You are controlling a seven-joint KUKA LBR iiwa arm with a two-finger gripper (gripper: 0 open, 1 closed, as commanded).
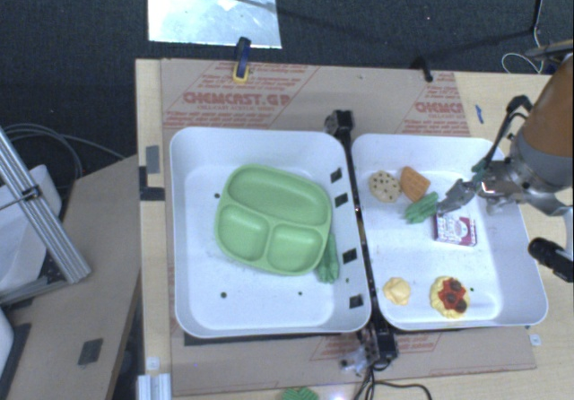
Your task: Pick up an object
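Nearest the lens, the pizza toy (pixel 449 295) lies loose in the right bin (pixel 531 295), while the pincer (pixel 456 195), its state untellable, hangs beside the green toy (pixel 420 208), presumably aiming there.

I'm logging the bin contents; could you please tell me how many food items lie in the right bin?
6: a cookie and an orange piece at the top, a green piece below them, a red packet mid-bin, a yellow piece and a small pizza near the front. The arm may hide more.
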